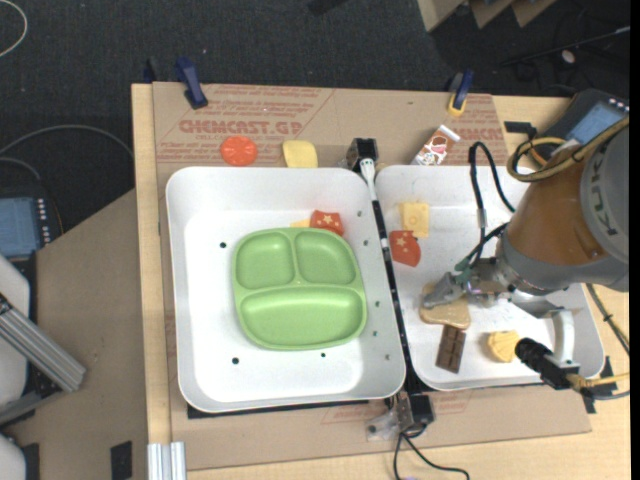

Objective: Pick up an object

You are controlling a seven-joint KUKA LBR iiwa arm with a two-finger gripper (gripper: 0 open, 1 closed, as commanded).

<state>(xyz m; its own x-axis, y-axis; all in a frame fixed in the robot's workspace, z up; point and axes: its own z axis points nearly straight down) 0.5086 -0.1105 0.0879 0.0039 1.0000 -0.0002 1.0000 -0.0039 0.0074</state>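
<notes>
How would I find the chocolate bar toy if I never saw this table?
Look in the right white bin, near its front edge. The chocolate bar lies just below the tan bread slice. It is the one dark brown, long, ridged piece; its neighbours are tan or yellow.

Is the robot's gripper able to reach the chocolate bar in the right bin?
Probably yes. The chocolate bar lies flat and uncovered just below the gripper, with a bread-like piece touching its top end.
</notes>
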